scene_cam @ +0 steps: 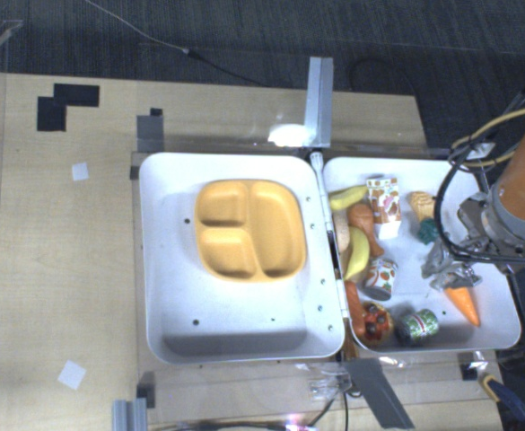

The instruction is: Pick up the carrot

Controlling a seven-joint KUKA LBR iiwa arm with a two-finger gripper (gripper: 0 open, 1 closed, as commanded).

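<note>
The carrot (pixel 467 306) is a short orange cone lying in the right bin (pixel 504 335), near its right front corner, with the tip pointing to the front right. My gripper (pixel 450 273) hangs low over the bin, directly at the carrot's thick end and seemingly touching it. Its metal parts hide where the carrot's top ends. The arm's orange band (pixel 524 182) sits above and to the right of the carrot.
The right bin also holds two bananas (pixel 359 253), a strawberry carton (pixel 383 201), a small cup (pixel 380 277), a tan roll (pixel 422 205), a green can (pixel 419 325) and a dark red fruit (pixel 375 321). A yellow sectioned plate (pixel 249 229) lies in the left bin (pixel 168 330).
</note>
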